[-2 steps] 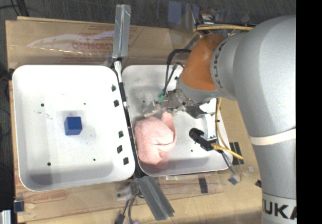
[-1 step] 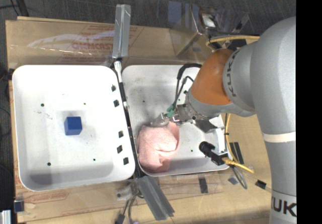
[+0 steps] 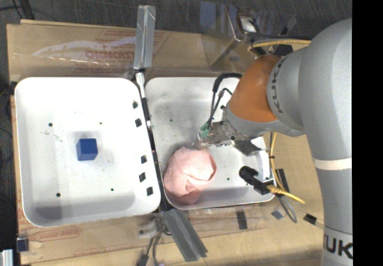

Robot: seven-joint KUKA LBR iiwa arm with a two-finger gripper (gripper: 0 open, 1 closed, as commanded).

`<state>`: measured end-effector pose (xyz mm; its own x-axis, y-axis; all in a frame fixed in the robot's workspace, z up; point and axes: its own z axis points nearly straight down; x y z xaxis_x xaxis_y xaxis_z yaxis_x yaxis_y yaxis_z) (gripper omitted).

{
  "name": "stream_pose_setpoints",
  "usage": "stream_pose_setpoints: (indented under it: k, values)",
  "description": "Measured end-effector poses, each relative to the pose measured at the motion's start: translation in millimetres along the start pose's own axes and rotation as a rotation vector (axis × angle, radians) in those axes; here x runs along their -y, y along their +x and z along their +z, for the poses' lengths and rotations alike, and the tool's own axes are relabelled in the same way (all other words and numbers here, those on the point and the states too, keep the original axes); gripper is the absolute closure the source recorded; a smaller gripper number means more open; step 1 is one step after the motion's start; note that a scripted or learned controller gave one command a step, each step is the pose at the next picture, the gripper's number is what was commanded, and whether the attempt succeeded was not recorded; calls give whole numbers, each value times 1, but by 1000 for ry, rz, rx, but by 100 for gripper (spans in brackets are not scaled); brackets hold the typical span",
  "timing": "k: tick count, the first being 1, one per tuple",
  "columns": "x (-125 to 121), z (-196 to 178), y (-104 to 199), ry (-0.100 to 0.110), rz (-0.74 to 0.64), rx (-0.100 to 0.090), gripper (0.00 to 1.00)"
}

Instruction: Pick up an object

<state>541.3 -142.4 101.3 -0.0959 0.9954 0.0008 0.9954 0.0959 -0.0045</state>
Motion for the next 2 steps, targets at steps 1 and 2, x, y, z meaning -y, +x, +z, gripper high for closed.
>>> stream_pose_setpoints:
  k: [1,2]
  values:
    - [0,0,0,0,0,0,0]
    - [28,10,-11,-2,-42,0,0]
